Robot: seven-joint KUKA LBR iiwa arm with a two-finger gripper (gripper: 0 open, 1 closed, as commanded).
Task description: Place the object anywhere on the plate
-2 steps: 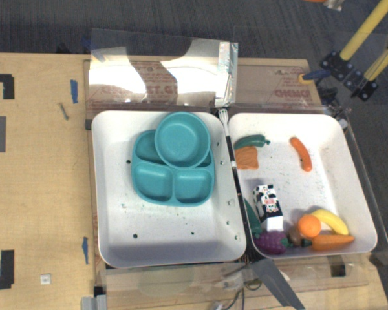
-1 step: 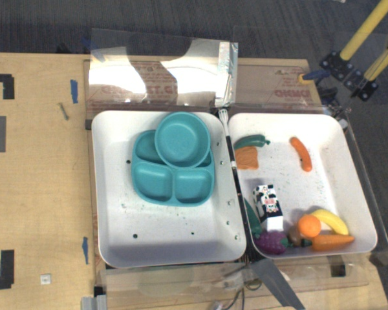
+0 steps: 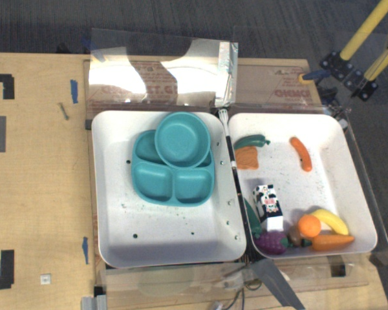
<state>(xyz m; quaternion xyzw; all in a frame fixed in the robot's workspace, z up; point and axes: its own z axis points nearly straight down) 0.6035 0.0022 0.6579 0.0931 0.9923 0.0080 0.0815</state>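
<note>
Camera view shows no end effector, so we cannot tell its state. We should pick the sausage (image 3: 301, 154), lying apart right of the teal plate (image 3: 156, 181), then release over a compartment.

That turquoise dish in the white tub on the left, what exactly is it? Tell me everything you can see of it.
The turquoise plate is a divided tray that looks like matte plastic, with rounded corners and shallow compartments, three of them showing. It lies flat in the upper middle of the left bin, resting on the bin's floor. A round bowl of the same colour sits upright on its upper right part and covers that part. The compartments that show hold nothing.
</note>
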